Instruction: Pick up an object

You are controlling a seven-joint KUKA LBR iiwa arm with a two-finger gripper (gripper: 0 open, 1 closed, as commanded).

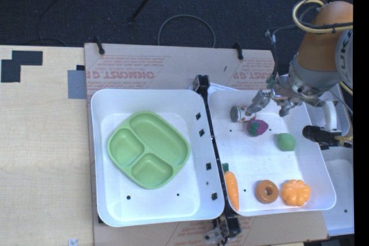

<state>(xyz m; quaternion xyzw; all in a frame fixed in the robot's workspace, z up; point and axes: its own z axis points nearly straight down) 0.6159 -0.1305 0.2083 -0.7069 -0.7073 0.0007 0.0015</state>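
Right bin [323, 181]: holds the loose toys; the near row is a toy carrot [231, 190] at 7 o'clock against the divider, a donut [266, 190] at 6 o'clock, and an orange pumpkin [294, 192] at 5 o'clock.
Mid bin: a green ball [286, 142] toward 3 o'clock, well apart from the near row.
Likely target: a purple, berry-like toy [258, 127] toward 11 o'clock, with a small grey piece [236, 114] just beside it at its 10 o'clock.
Gripper [255, 105]: just above the purple toy, fingers spread, nothing between them.
Step advice: my judgement is to centre the fingers over the purple toy before descending, so they straddle it and do not catch the grey piece.
Arm pose: reaches in from 3 o'clock, orange band high, wrist tipped down toward the bin's far side.
Left bin [104, 193]: a green divided plate [149, 149] lies in it.
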